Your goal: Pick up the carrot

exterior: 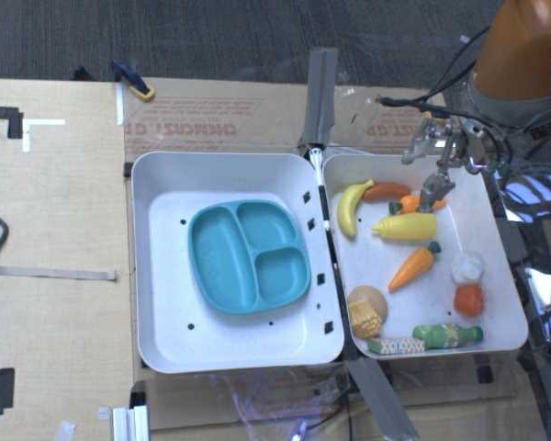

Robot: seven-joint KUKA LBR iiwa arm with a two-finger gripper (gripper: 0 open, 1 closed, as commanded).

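two bins, and our carrot (pixel 411 268) waits mid right bin (pixel 505 338).
the gripper (pixel 434 191) hangs at the bin's twelve o'clock; we cannot tell its state. from it the carrot lies at six o'clock, past the yellow mustard bottle (pixel 405 227). in our judgement we should clear that bottle, turn across the carrot's slanted length, and grip mid-body.

Two bins sit side by side on the bench. The left bin (pixel 156 246) holds a divided plate (pixel 250 255) at its middle. In the right bin (pixel 505 274), a banana (pixel 351 207) lies at the back left, a bottle (pixel 406 227) to its right, the carrot (pixel 411 268) just in front (tilted), a jar (pixel 448 335) along the front wall. The gripper (pixel 433 191) hangs over the back
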